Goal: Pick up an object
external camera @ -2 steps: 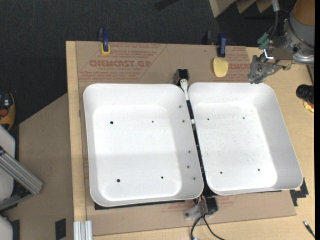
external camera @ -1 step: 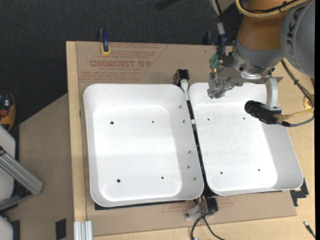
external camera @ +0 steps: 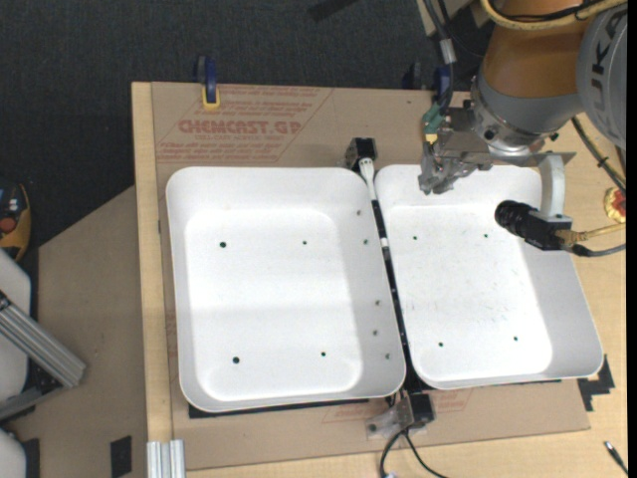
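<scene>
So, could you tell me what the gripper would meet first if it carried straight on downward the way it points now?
Probably the bare floor of the right bin near its far rim: the gripper hangs there, with nothing visible beneath it, though height is hard to judge.

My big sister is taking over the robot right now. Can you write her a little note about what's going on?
Gripper: hanging over the far edge of the right bin, nothing visible between its fingers; open or shut is hard to tell.
Things: no loose object can be made out in the right bin or the left bin.
Done: nothing picked up yet.
Left: find an object, grab it, lift it.
</scene>
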